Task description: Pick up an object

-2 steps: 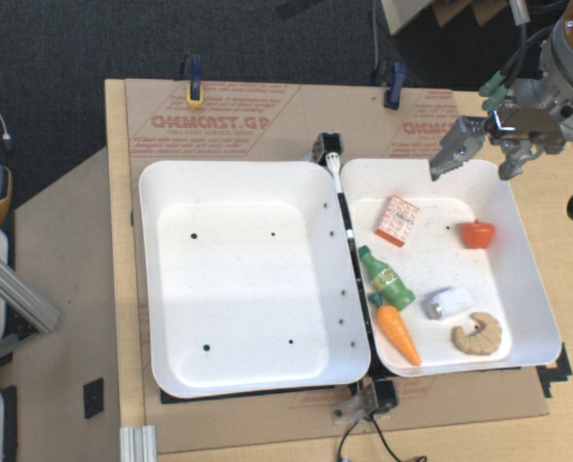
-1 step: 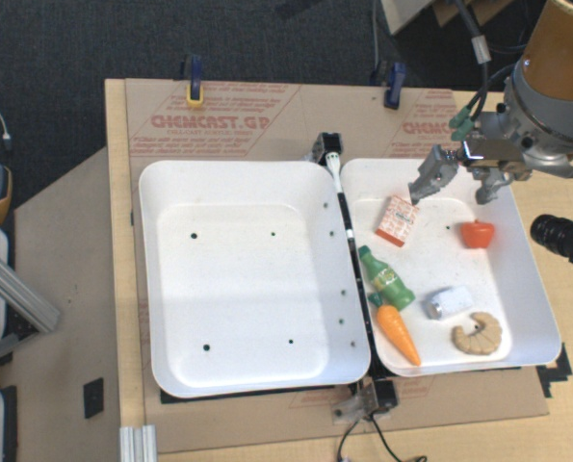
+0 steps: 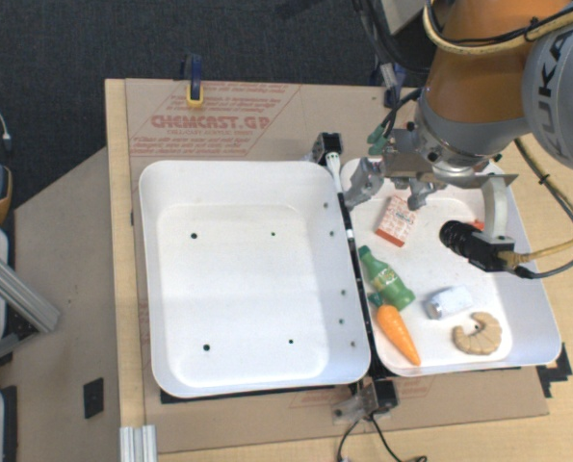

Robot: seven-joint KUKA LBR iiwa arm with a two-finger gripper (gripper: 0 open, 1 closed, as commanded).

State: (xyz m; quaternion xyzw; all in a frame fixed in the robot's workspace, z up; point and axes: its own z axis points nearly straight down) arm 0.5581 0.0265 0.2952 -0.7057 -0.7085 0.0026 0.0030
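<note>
The gripper point(image 3: 394, 192) hangs over the far end of the right bin point(image 3: 527, 287), close to the wall that bin shares with the left bin point(image 3: 238, 277). Its two grey fingers point(image 3: 361, 183) are spread wide apart, one reaching toward the shared wall and the other standing on the side nearer the bin's middle. Between and just below them lies a small red-and-white packet point(image 3: 398, 221), tilted on the bin floor. The packet sits in the gap under the fingers, but nothing is clamped: the fingers stand clear on either side of its upper end, and whether either tip touches it cannot be told from this slant.

The other things in the right bin lie nearer the front edge of the bench point(image 3: 122, 373). A green bottle point(image 3: 381, 276) rests along the shared wall, and an orange carrot point(image 3: 398, 332) lies just in front of it, pointing toward the bin's front rim. Beside the carrot, toward the bin's right side, sits a small grey-and-blue block point(image 3: 447, 302), and in front of that a curled tan pastry point(image 3: 478, 334) near the front right corner. A black cylindrical part point(image 3: 469, 243) fixed to the arm's side hangs above the bin's right half, with a cable running off it.

The left bin shows a bare white floor with four small dark holes.
</note>
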